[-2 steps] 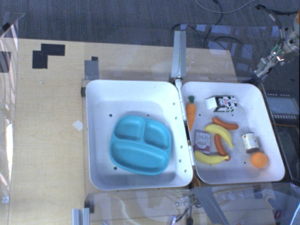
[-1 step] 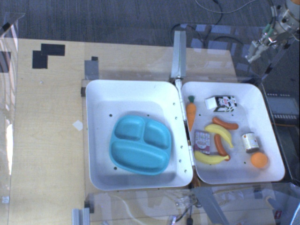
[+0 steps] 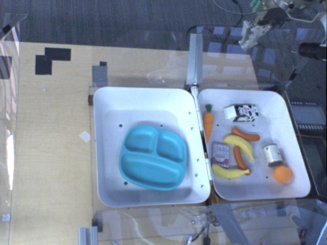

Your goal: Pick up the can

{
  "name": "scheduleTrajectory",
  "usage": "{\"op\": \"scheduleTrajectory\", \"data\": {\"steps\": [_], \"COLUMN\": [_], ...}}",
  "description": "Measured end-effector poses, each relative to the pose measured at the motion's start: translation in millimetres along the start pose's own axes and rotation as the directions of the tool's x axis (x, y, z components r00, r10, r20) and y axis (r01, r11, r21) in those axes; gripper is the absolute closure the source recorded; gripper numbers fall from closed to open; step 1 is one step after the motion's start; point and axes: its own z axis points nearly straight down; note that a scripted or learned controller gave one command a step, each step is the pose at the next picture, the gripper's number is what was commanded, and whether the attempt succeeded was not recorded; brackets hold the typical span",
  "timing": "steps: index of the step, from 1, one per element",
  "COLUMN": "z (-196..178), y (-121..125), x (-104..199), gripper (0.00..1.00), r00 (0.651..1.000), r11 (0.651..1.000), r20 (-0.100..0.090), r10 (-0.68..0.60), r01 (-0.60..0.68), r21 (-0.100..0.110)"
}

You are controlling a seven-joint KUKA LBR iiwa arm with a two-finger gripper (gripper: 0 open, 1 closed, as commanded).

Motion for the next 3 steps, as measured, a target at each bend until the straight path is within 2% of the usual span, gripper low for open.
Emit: {"op": "scheduleTrajectory", "data": {"steps": [1, 2, 3], "z": [0.0, 0.1, 108.4], "y": [-9.7, -10.8, -32.2], "x": [-33.3, -36.7, -43.2], "gripper": [1.0, 1.0, 1.0], "r00": [1.0, 0.987, 0.998], "r11": [1.0, 0.987, 0.998], "r20": [0.001, 0.001, 0.0], "r10": [0.027, 0.162, -0.055], "r01": [-0.027, -0.162, 0.055], "r21": [0.0, 0.001, 0.004]}}
